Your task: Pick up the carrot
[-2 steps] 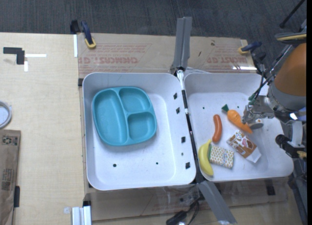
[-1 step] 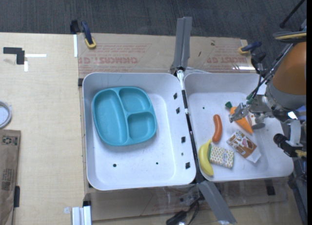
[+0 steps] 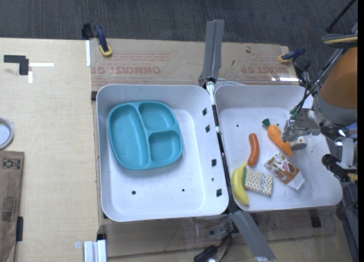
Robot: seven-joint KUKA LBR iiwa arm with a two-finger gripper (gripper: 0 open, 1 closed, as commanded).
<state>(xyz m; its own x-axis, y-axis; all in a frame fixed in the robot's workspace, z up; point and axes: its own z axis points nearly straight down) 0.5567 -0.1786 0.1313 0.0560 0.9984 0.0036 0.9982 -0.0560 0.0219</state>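
The carrot [image 3: 277, 137], orange with a green top, lies at a slant in the right bin [image 3: 250, 110], its green end toward the back. My gripper [image 3: 294, 134] hangs right at the carrot's right side, over its lower half. The fingers are small and dark against the wrist, so their state is unclear. The grey arm with its orange band [image 3: 344, 79] comes in from the right.
In the right bin also lie an orange sausage [image 3: 253, 149], a banana [image 3: 239, 185], a yellow-green cracker box [image 3: 259, 182] and a small brown-and-white packet [image 3: 284, 169]. A blue divided plate [image 3: 145, 134] sits in the left bin [image 3: 114, 198].
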